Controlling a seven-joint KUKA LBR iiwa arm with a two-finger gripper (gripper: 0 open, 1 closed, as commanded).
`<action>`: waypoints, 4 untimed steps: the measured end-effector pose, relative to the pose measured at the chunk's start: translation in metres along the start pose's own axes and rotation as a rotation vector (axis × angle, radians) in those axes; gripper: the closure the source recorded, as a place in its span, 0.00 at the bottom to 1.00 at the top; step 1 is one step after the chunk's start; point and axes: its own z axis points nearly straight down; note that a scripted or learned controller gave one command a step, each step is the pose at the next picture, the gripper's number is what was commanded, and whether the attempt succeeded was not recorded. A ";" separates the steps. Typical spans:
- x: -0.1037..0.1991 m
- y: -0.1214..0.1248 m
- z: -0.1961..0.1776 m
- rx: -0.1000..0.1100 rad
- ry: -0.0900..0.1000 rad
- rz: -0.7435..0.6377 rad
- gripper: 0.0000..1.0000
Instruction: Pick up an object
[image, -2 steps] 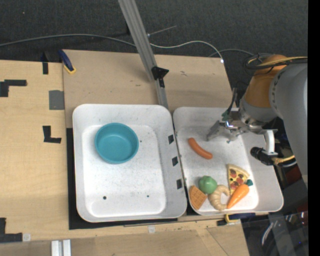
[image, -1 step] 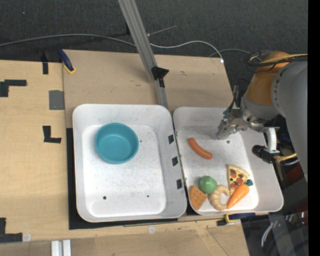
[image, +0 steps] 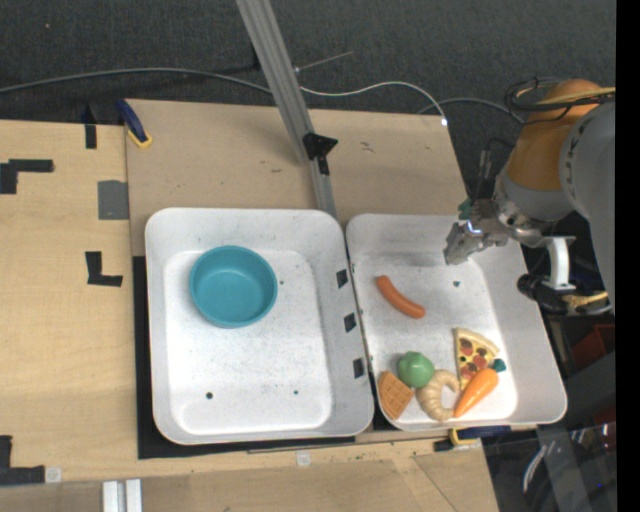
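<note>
Gripper hovers over right bin upper area, w/ nothing btwn fingers; open or closed – can't tell. Toy sausage lies nearby, apart from it.

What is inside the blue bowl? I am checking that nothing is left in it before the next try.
The blue bowl sits in the left bin, and its whole inner surface shows plain blue, with no item in it. What lies under the bowl is covered by it.
</note>
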 end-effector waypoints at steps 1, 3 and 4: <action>-0.005 0.001 -0.044 0.000 -0.001 0.000 1.00; 0.044 -0.016 -0.093 0.007 0.002 -0.004 1.00; 0.093 -0.036 -0.102 0.004 0.002 -0.005 1.00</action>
